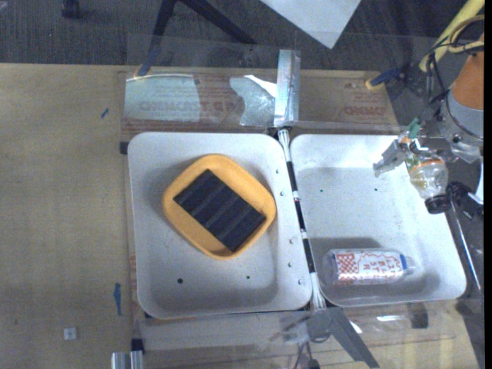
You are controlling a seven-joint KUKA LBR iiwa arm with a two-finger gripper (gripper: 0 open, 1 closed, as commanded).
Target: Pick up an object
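My gripper [416, 167] hangs over the right bin's [384, 206] far right edge, below the grey arm with its orange band. A small clear crumpled plastic object [427, 174] with green and orange bits sits between its fingers [389, 161], raised off the bin floor. A bottle with a red and white checked label [369, 265] lies on its side near the front of the right bin, well apart from the gripper. In the left bin [154, 267] rests a yellow-orange pad with a black ribbed top [219, 206].
A metal divider [287, 87] stands behind the bins on a cardboard strip. Cables [450, 41] hang at the far right near the arm. An office chair base [177, 2] and a white sheet [315, 2] lie on the floor beyond the bench.
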